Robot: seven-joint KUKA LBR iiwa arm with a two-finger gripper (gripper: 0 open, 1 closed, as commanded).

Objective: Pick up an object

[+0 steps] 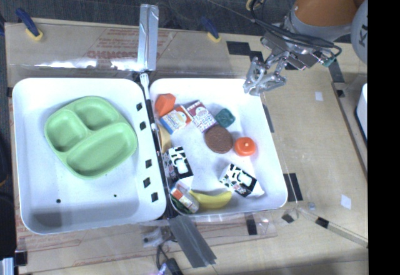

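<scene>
The gripper [262,80] is hung above the far right corner of the right bin [275,170], nothing held; whether it is parted cannot be told. A descent onto an isolated piece is advised, such as the brown disc [219,140] mid-bin. The tabletop [319,142] is taped plywood, with dark carpet beyond.

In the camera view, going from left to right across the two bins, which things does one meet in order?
Green divided plate → orange wedge-shaped piece → brown round disc → small orange round piece → pincer, above the right bin's far right corner.
</scene>
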